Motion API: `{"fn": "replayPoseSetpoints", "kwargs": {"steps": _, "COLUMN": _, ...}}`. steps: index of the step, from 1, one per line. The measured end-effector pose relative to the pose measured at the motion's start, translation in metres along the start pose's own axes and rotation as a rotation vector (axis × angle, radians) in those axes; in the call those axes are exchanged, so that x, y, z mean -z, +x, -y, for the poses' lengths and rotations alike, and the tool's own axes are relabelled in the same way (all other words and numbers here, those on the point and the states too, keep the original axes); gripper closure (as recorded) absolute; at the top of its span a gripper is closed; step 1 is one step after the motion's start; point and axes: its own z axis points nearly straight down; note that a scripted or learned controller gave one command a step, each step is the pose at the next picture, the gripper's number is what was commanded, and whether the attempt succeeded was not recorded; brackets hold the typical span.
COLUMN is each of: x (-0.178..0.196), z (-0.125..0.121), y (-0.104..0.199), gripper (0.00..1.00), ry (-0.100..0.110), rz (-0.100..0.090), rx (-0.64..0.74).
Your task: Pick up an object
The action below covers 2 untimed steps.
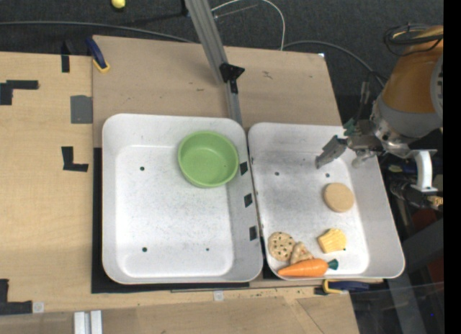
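Two white bins sit side by side; over the right bin (374, 203) the gripper (333, 152) hovers, holding nothing, finger spread impossible to tell.

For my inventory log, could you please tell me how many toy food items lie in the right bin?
4: round tan biscuit mid-bin; yellow cheese wedge, speckled cookie and orange carrot near its front edge.

- One fixed camera looks down from above at a slant, taking in the whole worktop (180, 73).
- It stands far enough off to frame both white bins, the left bin (130, 203) and the right bin (288, 181), side by side.
- The arm (410, 95) enters from the frame's right edge.
- Dark floor lies along the top.
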Motion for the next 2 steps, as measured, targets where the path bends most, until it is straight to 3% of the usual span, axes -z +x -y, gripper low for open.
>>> {"fn": "replayPoseSetpoints", "kwargs": {"steps": 1, "x": 0.0, "z": 0.0, "y": 0.0, "gripper": 0.0, "ry": 0.0, "rz": 0.0, "rx": 0.0}}
{"fn": "replayPoseSetpoints", "kwargs": {"steps": 2, "x": -0.047, "z": 0.004, "y": -0.006, "gripper": 0.0, "ry": 0.005, "rz": 0.0, "rx": -0.002}}
